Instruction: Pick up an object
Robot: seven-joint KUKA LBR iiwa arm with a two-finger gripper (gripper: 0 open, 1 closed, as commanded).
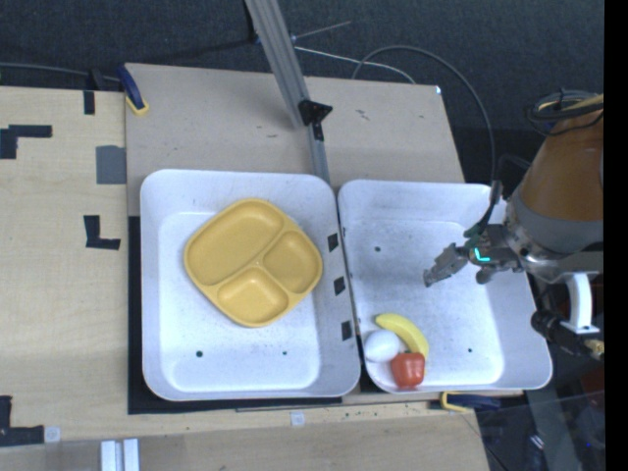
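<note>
You are looking at the approach step: the gripper [444,266] is hanging over the bare middle of the right bin [412,204], nothing between its fingers; whether they are apart I cannot tell. The banana [404,330], white egg [382,345] and red pepper [408,368] are clustering at the near-left corner. Judged next: travelling there and descending.

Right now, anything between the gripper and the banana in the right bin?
Nothing visible. The gripper hovers over bare floor of the right bin, up and to the right of the banana. The white egg-shaped object and the red object crowd the banana from its far side.
</note>
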